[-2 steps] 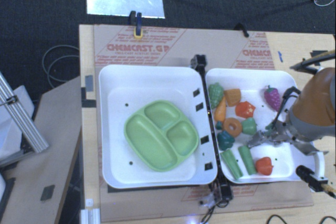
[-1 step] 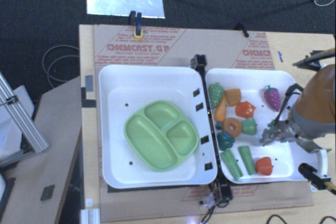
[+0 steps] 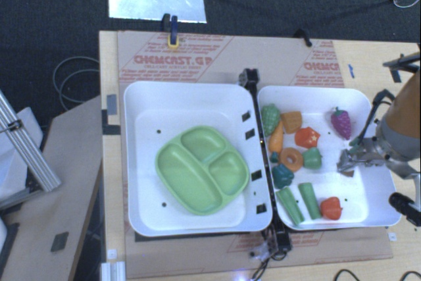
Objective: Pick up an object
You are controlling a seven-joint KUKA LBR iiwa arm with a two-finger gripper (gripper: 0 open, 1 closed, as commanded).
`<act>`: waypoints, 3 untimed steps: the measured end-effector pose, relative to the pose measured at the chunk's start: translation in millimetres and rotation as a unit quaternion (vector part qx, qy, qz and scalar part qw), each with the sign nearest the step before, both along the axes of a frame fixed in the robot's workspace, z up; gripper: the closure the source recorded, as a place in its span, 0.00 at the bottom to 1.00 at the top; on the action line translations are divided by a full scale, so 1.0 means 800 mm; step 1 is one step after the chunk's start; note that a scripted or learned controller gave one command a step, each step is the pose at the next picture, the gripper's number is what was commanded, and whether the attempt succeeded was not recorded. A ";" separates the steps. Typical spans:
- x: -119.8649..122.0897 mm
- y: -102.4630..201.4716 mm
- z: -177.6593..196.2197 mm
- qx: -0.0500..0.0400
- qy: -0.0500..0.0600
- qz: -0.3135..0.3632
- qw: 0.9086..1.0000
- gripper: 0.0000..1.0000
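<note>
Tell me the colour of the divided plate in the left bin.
Light green; the divided plate shows plainly in the camera view, lying in the left bin.

Arm: grey, with an orange band near the wrist; it comes in from the right side.
Wrist: bent low, pointing left.
Gripper [image 3: 346, 164]: small and dark, at the arm's left end, held low; nothing shows between its tips.

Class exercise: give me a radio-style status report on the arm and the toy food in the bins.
End effector over right bin, low, nothing visibly held. Nearest: green toy, purple grapes. Divided green plate in left bin.
</note>
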State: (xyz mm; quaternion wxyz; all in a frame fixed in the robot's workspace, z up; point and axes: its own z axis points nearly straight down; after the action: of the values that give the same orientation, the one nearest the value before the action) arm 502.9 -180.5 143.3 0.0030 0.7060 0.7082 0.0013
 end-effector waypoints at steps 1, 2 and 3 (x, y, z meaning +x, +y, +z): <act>0.001 0.003 0.080 0.000 -0.001 0.001 1.000 1.00; 0.003 0.002 0.103 0.000 0.001 0.001 1.000 1.00; -0.003 0.067 0.095 0.002 0.002 0.003 1.000 1.00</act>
State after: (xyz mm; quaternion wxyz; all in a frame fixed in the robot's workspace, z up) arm 500.4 -127.0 219.4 0.0000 0.7040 0.7102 0.0011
